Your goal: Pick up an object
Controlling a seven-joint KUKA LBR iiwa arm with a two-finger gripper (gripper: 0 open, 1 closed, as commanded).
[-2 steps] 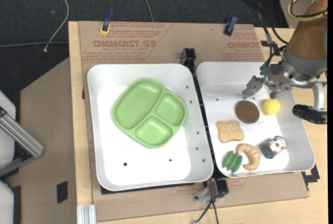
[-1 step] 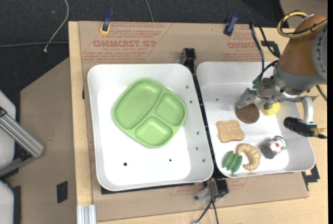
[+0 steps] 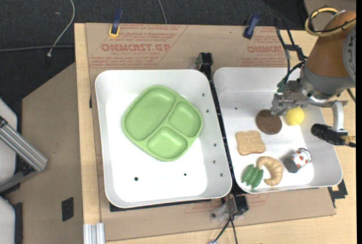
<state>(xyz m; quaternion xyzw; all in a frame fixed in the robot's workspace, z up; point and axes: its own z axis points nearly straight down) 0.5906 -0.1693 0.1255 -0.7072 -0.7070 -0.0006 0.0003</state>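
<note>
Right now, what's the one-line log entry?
gripper over right bin | beside brown disc, yellow ball | nothing seen held
</note>
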